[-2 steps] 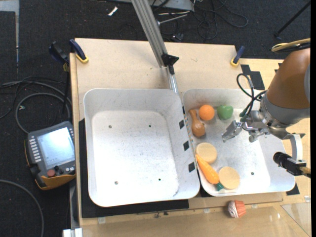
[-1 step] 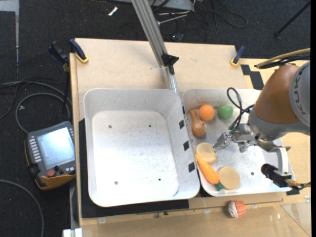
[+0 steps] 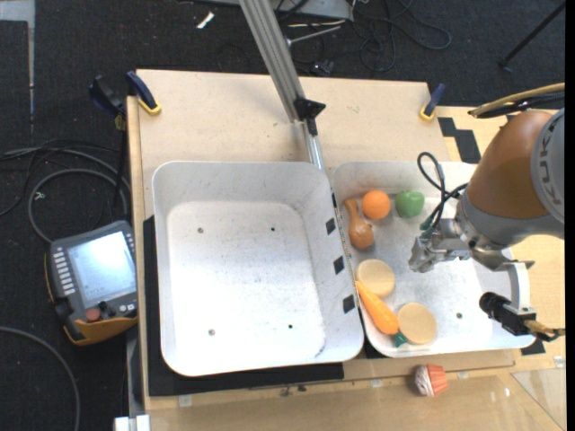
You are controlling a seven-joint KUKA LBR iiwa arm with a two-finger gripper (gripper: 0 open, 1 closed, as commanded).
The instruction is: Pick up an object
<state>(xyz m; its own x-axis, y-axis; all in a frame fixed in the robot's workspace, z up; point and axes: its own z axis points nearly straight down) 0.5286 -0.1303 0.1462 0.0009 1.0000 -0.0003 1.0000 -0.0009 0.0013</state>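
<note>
- Camera view: the table carries two shallow white bins side by side, the left bin and the right bin.
- The grey arm, with its orange band, reaches in from the right and hangs over the right half of the right bin.
- The claw points down over the bin floor, to the right of the food items and just below the green ball; whether it is wide or narrow cannot be told at this size, and nothing is seen caught in it.
- An orange ball lies near the top of the right bin, with a green ball just beside it on the right.
- A brown pear-shaped piece lies just left of and below the orange ball, close to the bin's left wall.
- A pale round disc sits below the brown piece, and an orange carrot lies slanted just beneath it.
- A second tan disc rests at the carrot's lower end, near the bin's front rim.
- A small pink object lies on the table, outside the right bin and in front of it.
- A handheld control pendant sits on the floor left of the table.
</note>
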